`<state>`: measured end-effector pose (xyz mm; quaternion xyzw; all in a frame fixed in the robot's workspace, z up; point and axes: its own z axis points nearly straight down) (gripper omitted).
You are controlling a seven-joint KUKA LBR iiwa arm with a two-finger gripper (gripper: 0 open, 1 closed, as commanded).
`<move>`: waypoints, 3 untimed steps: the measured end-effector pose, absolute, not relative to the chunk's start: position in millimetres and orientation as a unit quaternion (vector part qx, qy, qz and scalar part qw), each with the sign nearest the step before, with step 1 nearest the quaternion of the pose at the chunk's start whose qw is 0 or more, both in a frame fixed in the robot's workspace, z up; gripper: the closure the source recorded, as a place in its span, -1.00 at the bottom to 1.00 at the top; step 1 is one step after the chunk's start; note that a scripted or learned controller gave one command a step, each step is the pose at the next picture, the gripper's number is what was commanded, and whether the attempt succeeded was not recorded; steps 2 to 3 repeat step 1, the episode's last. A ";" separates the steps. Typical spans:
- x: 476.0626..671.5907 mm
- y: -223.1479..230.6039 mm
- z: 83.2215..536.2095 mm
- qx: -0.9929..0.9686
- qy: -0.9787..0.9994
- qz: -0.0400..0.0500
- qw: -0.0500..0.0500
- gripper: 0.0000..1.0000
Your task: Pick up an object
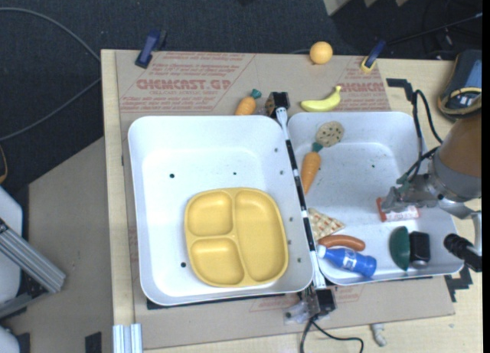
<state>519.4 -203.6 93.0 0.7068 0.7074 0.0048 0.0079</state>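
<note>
The right bin (360, 119) holds a speckled cookie (330, 132), a carrot (309, 170), a waffle-patterned wedge (324, 225), a sausage (344, 243), a blue bottle (349, 261), a green object (400, 246) and a black block (419, 246). A small red and white packet (398, 210) lies near that bin's right wall. My gripper (403, 195) hangs low, directly over the packet's upper edge, at the end of the grey arm (459, 168) that comes in from the right. The arm hides how the jaws stand.
A yellow divided plate (236, 235) lies in the left bin (191, 137). Behind the bins, on the board, sit a banana (321, 102), a small carrot (246, 105), an orange ball (321, 53) and two blue clamps (149, 49).
</note>
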 end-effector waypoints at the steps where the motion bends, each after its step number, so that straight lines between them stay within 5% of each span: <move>1: 517.5 -202.1 89.6 0.706 0.708 0.003 0.005 -1.00; 3: 517.5 -202.1 89.6 0.706 0.708 0.003 0.005 -1.00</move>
